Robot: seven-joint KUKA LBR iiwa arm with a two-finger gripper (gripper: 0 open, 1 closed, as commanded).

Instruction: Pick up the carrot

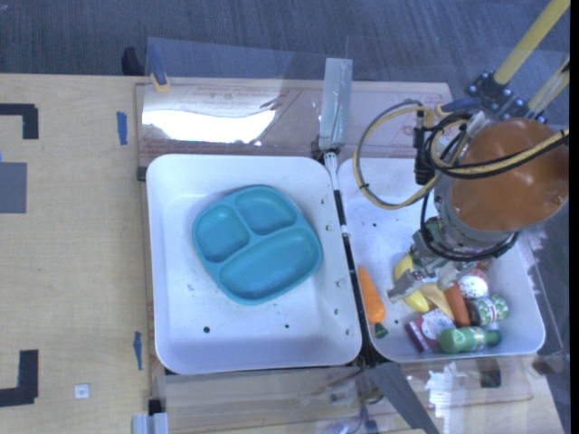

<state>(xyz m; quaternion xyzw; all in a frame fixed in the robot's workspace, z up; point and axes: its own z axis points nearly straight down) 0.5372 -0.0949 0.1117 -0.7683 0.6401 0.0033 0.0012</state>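
1. Orange band and grey wrist of the arm point(498, 174) cover much of the right bin point(389, 197), hiding whatever lies beneath them; black and yellow cables loop over the bin's far half.
2. The gripper point(425, 274) hangs below the wrist, low over a heap of toy food. Its metal parts blur into the pieces under it, so whether the fingers are spread or pressed together cannot be told, and nothing can be seen held between them.
3. The heap itself is hard to sort out: a yellow piece point(412, 297) beside the gripper, an orange-red stick point(457, 307), a white and red round piece point(473, 287), a dark red piece point(421, 334) and a green bottle-like piece point(466, 338) near the bin's front edge. Their exact outlines run together.
4. The carrot point(370, 297) lies apart from the heap, in the right bin just beside the divider between the two bins. It is a slim orange taper lying lengthways along that wall, with a small dark green tuft at its near end. The gripper is near it but not touching.
5. The left bin point(181, 333) holds a blue sectioned plate point(258, 242), lying flat near the middle.
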